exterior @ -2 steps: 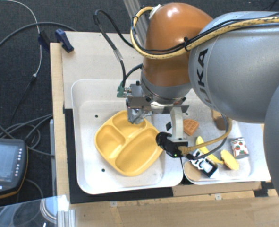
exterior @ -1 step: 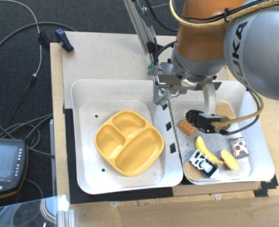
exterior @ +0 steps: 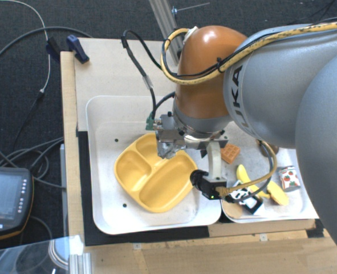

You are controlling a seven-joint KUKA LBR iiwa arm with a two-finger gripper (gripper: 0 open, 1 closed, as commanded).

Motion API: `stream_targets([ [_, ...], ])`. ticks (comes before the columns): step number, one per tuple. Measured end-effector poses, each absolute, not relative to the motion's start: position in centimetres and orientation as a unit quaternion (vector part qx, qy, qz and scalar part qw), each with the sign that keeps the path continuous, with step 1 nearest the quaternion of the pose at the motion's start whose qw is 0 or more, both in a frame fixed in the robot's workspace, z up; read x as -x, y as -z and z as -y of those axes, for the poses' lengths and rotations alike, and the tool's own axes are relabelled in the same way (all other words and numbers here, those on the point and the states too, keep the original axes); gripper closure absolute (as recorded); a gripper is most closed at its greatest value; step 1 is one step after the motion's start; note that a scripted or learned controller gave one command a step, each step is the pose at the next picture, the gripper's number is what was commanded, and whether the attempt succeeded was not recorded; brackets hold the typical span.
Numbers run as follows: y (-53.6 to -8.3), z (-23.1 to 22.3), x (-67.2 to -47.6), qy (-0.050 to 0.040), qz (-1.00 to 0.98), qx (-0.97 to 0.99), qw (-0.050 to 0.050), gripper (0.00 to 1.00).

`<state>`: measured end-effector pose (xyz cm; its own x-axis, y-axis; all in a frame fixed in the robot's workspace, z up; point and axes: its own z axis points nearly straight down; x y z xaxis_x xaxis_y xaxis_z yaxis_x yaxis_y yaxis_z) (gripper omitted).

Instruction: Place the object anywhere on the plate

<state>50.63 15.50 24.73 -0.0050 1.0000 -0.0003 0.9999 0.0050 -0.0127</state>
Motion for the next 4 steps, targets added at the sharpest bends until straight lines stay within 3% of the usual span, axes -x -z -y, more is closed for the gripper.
stream_targets([
  [1, -25.2, -15.3, -50.9, -0.0008, 0.707, 0.707, 0.002, 0.00],
  [2, -25.3, -8.3, -56.9, 0.0004, 0.704, 0.710, -0.002, 0.00],
  [3, -26.4, -8.9, -56.7, 0.0013, 0.708, 0.707, -0.001, 1.00],
  [4, -23.4, -11.7, -52.2, -0.0028, 0.708, 0.706, 0.004, 1.00],
])
